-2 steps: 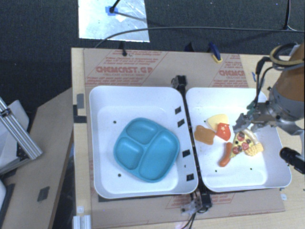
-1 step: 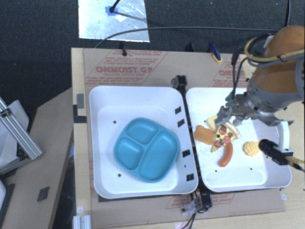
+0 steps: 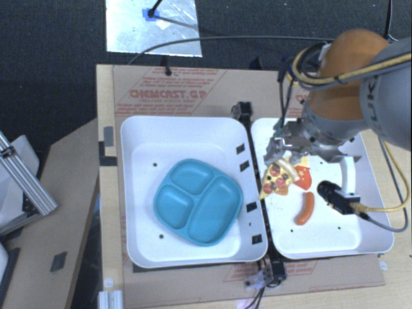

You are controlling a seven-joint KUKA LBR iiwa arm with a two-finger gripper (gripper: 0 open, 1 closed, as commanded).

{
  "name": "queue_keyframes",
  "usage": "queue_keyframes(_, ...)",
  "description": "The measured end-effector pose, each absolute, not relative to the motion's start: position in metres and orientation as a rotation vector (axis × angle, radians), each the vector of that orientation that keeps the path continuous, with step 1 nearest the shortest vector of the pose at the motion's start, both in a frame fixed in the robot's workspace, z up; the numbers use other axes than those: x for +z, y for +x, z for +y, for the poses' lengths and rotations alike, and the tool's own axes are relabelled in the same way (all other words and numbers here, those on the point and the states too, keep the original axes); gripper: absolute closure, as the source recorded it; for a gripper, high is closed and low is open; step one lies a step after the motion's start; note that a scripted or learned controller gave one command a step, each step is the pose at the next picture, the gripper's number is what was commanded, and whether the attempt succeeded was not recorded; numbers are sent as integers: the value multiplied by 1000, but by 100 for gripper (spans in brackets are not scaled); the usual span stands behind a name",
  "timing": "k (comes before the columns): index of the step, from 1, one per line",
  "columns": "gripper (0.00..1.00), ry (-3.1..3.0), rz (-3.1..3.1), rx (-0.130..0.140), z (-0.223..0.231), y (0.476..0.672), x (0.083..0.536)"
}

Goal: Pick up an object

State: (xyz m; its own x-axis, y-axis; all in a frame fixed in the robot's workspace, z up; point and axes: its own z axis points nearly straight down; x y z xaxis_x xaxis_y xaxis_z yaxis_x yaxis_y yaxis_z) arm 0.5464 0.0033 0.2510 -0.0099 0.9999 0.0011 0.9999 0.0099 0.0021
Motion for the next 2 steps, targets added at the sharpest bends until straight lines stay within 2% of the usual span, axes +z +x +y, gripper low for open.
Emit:
queue_keyframes(1,100,2211,2231,5,43,569,250)
queue_keyframes(2,100,2209,2232,5,103,592,243)
